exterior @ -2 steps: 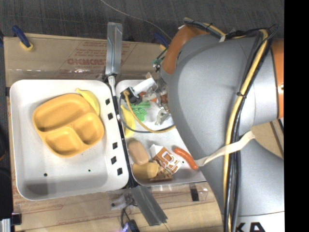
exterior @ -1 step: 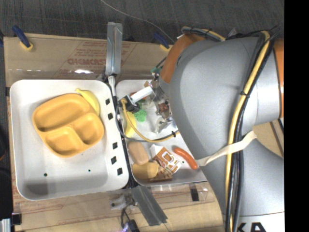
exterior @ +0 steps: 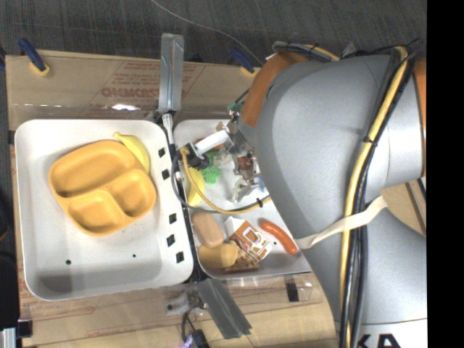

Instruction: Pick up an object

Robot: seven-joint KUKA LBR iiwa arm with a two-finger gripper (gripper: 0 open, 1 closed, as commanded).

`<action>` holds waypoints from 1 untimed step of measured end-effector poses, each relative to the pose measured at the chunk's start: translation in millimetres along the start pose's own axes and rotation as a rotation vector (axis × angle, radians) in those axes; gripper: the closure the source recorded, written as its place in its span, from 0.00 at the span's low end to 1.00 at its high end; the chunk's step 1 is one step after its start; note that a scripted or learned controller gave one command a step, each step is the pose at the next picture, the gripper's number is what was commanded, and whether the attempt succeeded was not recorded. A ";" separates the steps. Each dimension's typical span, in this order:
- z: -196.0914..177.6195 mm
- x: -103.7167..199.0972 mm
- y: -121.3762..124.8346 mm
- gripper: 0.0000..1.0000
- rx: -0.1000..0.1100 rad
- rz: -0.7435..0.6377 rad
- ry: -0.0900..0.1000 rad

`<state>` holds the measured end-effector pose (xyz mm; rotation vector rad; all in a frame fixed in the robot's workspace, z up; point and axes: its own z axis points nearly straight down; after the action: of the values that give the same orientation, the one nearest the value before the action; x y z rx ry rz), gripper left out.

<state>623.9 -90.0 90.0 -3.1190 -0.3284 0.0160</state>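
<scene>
Cardboard-lined bench is carrying 2 white bins: the left bin (exterior: 29, 194) is holding a yellow tray (exterior: 101, 187), the right bin (exterior: 217, 267) a sausage (exterior: 279, 236) and other small items. The gripper (exterior: 235, 158) is reaching down among them; its grip state cannot be told. Closing on 1 item comes next.

Arm (exterior: 326, 165) over seemingly crowded right bin (exterior: 217, 270)
</scene>
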 end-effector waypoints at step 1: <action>-9.7 0.6 -1.8 1.00 0.003 -0.008 -0.002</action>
<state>624.2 -88.1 99.7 -3.1152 -0.3409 0.0201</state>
